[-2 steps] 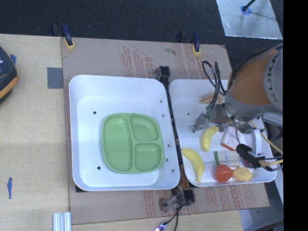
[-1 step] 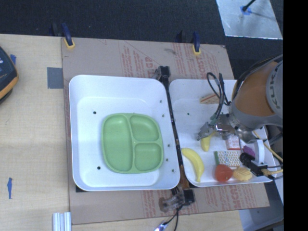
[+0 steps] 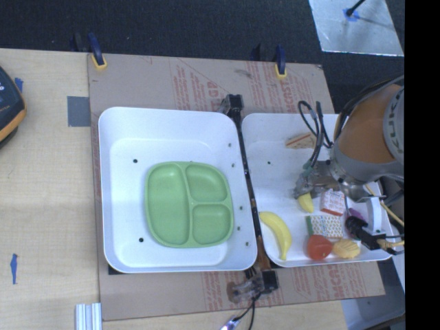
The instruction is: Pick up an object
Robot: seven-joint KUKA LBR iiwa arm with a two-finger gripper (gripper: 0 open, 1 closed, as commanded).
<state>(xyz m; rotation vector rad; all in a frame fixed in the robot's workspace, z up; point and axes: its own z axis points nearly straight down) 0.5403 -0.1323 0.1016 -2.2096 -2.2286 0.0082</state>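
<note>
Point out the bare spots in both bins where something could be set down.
Left bin: a bare white margin around the green tray, widest along the top. Right bin: bare top-left floor above the banana. Crowded: its lower right, around the gripper.

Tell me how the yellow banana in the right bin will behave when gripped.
The banana looks like smooth moulded plastic, so probably stiff, light and somewhat slippery. Its curved shape may make it pivot or slide on the bin floor rather than roll away.

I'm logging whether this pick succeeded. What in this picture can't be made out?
- Gripper: the arm covers it from above, so any grasp is hidden.
- Small yellow piece: partly under the gripper, too small to identify.
- Printed packet: print too blurred to read.
- Right bin: far side covered by the arm.
</note>
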